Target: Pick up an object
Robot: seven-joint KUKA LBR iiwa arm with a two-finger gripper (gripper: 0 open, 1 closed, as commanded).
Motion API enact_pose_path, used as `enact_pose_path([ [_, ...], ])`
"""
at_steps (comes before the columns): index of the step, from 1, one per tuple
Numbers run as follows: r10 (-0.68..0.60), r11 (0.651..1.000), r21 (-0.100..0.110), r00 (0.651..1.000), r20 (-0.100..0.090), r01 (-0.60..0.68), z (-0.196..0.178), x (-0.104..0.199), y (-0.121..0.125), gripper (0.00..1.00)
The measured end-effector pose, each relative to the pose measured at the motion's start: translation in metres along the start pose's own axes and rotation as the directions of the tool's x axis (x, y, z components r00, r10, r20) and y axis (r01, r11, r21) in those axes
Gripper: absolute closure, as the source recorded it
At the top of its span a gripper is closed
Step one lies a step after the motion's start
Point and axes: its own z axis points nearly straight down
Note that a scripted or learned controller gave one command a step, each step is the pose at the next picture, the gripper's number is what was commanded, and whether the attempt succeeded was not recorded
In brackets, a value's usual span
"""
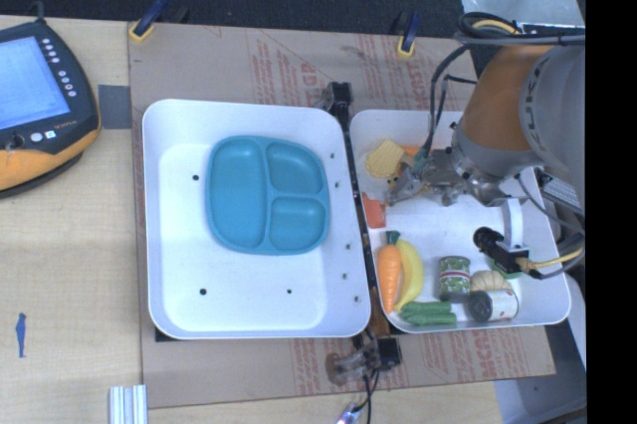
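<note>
Objects are lying in the right bin (557, 315) — cheese wedge (384, 156) at the far left corner, carrot (389, 273) and banana (410, 271) along the left wall, green pod (428, 315), can (454, 276) and a small bottle (495, 303) near the front. Gripper (410, 179) is hovering low just beside the cheese; finger state — cannot tell, nothing is visibly sitting between them. Blue plate (267, 193) is resting in the left bin (169, 293). Pendant (35, 104) is sitting at the bench's left.
</note>
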Motion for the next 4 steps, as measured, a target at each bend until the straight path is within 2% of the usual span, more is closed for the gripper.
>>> enact_pose_path([
  [1, 0.005, 1.0, 0.008, 1.0, -0.004, -0.005, 0.002, -0.035, 0.065, 0.0],
  [2, 0.0, 1.0, 0.006, 1.0, -0.001, 0.0, -0.012, -0.037, 0.067, 1.0],
  [3, -0.001, 1.0, 0.007, 1.0, -0.001, 0.001, -0.012, -0.037, 0.067, 0.0],
  [4, -0.004, 1.0, 0.007, 1.0, -0.001, 0.004, -0.023, -0.037, 0.067, 1.0],
])
